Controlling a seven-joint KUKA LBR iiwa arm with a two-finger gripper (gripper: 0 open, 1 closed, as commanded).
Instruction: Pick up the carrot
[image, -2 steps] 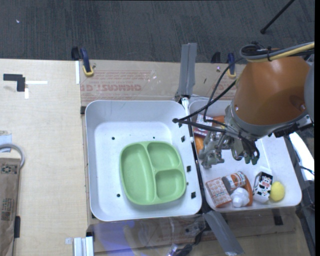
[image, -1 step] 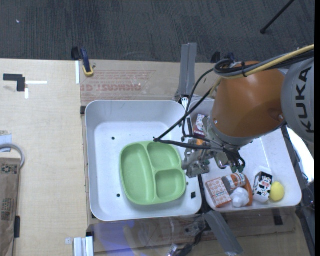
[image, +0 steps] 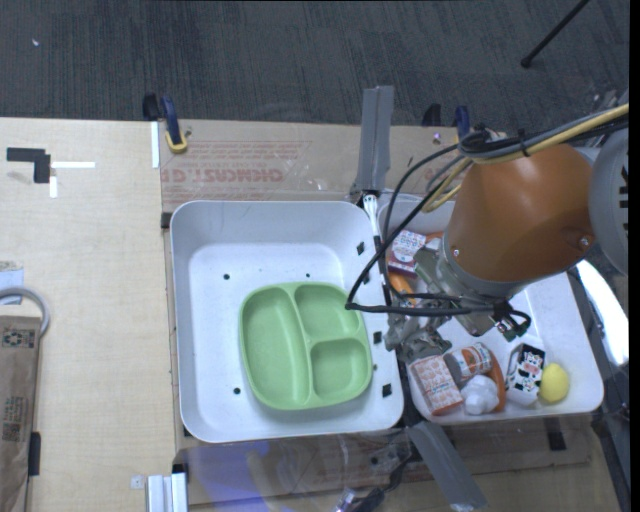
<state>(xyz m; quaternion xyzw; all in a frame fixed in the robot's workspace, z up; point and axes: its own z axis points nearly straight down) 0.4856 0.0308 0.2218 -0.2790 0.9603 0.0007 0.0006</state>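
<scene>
Orange wrist band (image: 520, 215) sits closest to cam, hiding most of right bin (image: 585, 385). End effector (image: 425, 318) is under it; finger state can't tell. Carrot (image: 398, 283): orange sliver just left of effector, near bin's left wall, axis unclear.

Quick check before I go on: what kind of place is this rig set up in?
Most likely a robot lab or test bench, not a kitchen. Two white bins, the left one holding a green divided plate, sit on a wooden bench with clamps, and the robot arm trails loose cables.
</scene>
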